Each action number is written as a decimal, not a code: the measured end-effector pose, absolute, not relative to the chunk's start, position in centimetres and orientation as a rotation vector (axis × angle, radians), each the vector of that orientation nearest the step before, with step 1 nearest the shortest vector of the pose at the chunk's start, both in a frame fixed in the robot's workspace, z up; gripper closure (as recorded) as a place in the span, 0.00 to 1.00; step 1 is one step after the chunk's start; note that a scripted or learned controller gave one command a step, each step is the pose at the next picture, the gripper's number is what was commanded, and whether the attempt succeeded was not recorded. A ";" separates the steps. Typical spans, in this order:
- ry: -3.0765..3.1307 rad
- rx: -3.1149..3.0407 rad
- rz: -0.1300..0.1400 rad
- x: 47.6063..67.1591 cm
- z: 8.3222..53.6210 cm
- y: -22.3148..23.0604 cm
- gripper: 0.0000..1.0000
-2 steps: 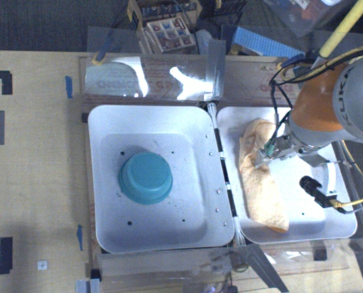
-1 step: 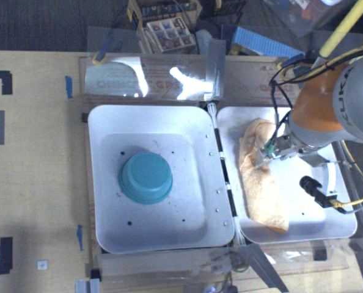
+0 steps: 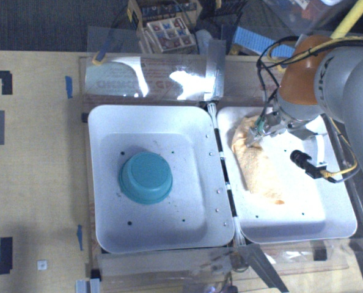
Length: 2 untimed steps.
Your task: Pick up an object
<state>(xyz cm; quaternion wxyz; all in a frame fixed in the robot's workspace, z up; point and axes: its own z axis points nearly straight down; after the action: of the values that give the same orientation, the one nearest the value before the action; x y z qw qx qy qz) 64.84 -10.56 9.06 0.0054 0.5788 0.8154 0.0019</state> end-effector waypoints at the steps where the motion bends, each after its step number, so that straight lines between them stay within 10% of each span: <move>1: 2.629 1.712 -0.003 66.6 9.0 -10.2 0.00; 2: 2.628 1.707 -0.004 66.7 10.1 -10.1 1.00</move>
<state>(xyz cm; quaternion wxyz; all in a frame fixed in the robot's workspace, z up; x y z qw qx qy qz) 66.65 -10.12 10.06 0.0039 0.5448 0.8385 -0.0014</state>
